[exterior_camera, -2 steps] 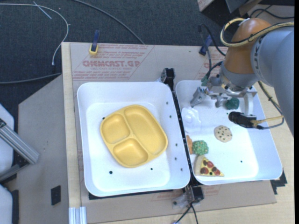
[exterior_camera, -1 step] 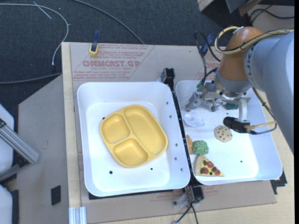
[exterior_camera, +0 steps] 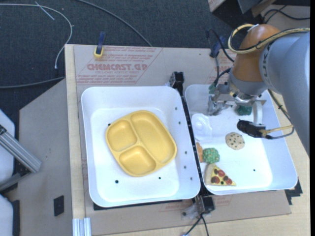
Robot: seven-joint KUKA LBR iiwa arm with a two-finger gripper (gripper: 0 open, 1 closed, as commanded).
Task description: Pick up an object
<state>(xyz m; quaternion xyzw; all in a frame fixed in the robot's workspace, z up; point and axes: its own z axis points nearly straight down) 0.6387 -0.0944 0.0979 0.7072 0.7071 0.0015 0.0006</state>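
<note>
Toys lie loose in the right shallow white bin [exterior_camera: 280,178], presumably scattered as candidates for picking: a round chocolate-chip cookie [exterior_camera: 235,141] mid-bin, a green broccoli floret [exterior_camera: 211,155] by the left wall, a pizza slice [exterior_camera: 219,176] toward the near-left corner. The two-finger gripper [exterior_camera: 216,105] hangs at the far-left corner, above a pale translucent piece [exterior_camera: 202,124]; whether it is parted or grasping anything, I cannot tell. A yellow divided plastic plate [exterior_camera: 141,142] sits centred in the left white bin [exterior_camera: 93,132], unused.
</note>
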